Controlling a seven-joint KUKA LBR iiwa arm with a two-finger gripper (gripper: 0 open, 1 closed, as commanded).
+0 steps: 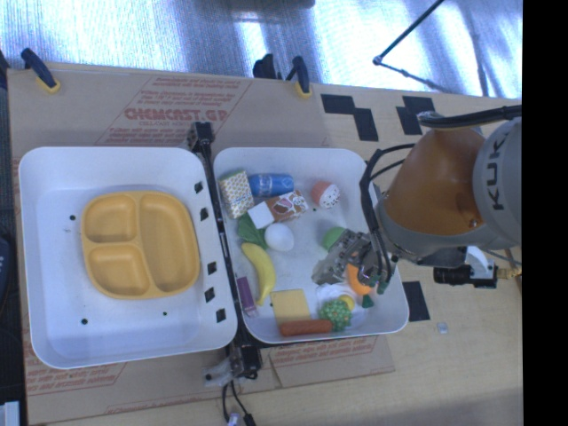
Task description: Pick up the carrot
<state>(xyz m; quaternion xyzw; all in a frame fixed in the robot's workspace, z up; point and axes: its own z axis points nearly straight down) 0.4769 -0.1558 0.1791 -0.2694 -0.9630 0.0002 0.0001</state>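
The pincer (355, 260) is seen lowered into the right bin (377, 177), toward the tabletop's right edge. The carrot (358, 282) is found just beneath it, near the bin's right wall beside the green broccoli (335, 311). Whether the pincer is closed on the carrot cannot be told.

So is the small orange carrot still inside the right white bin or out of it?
Inside. The orange carrot lies in the right white bin, at the gripper; whether it is gripped, cannot tell.

Yellow divided plate (140, 243) in the left bin (35, 264); banana (261, 271), white egg (279, 237), blue can (271, 184) in the right bin (293, 156)
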